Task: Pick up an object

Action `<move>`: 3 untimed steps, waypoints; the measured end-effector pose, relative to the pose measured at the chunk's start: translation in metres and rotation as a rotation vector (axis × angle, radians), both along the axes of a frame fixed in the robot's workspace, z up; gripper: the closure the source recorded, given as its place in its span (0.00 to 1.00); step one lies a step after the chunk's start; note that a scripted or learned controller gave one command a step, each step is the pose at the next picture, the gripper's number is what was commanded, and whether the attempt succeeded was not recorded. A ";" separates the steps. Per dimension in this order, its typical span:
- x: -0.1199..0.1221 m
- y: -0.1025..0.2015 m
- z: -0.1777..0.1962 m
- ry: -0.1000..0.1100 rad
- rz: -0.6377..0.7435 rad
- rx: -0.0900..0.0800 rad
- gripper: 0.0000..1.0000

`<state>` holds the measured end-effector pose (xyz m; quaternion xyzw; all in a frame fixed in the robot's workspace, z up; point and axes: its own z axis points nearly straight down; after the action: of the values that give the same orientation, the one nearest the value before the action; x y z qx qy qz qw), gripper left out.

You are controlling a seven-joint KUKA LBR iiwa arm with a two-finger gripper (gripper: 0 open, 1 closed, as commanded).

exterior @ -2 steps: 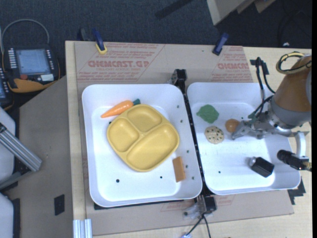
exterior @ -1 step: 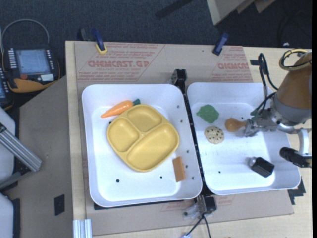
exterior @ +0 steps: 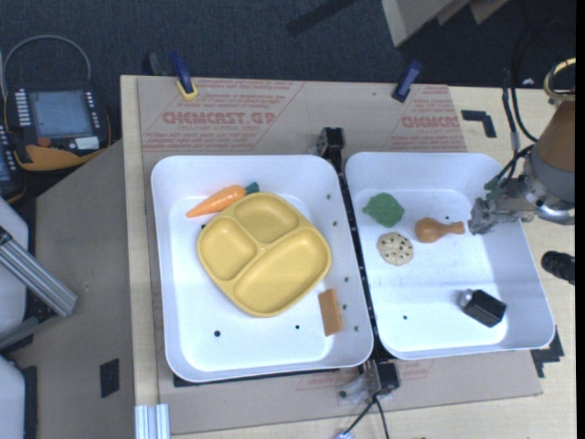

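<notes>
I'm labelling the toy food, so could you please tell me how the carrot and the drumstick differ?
The carrot is orange with a green top; the drumstick is tan-brown. The carrot lies in the left bin, touching the yellow divided plate; the drumstick lies in the right bin, apart from the cookie, its thin end toward the hand. Both are elongated and lie flat.
</notes>
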<state>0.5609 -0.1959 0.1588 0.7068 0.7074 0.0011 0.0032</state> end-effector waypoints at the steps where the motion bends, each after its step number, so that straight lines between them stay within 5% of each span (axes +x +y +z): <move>1: -0.001 -0.004 0.064 -0.002 0.000 -0.001 1.00; 2: 0.000 -0.005 0.107 0.001 0.000 0.000 1.00; 3: 0.005 0.048 0.112 0.006 0.005 0.004 1.00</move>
<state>0.5655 -0.1482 0.2707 0.7051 0.7091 0.0006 -0.0001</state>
